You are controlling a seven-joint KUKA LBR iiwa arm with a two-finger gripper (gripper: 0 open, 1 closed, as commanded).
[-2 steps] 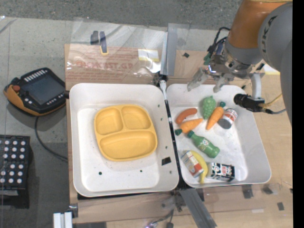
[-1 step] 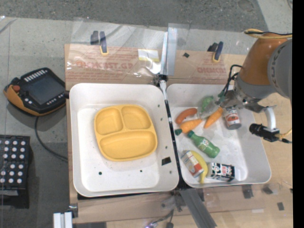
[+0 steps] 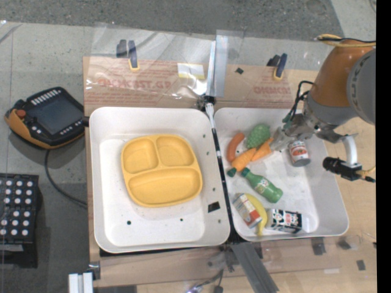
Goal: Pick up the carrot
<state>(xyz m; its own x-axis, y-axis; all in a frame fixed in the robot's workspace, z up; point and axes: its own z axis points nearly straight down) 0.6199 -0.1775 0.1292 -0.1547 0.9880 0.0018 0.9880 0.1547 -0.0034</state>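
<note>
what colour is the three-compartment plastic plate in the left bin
Yellow: the three-compartment plastic plate shows plainly in the camera view.

At the right edge of the frame the arm [image 3: 348, 78] shows as a bulky rounded body, its upper shell a glossy orange [image 3: 333, 72] with a soft highlight along the top curve, and beside it a smooth grey casing [image 3: 369, 87]. Below the orange sits a grey metal collar [image 3: 327, 112] of dull sheen. A thin black cable [image 3: 300, 99] loops down the left side of the orange shell. From the collar a lighter silver-grey gripper [image 3: 286, 134] narrows toward the frame's centre. A pale curved bracket [image 3: 349, 146] carries a small black cylindrical fitting [image 3: 339, 166] at lower right.
</note>
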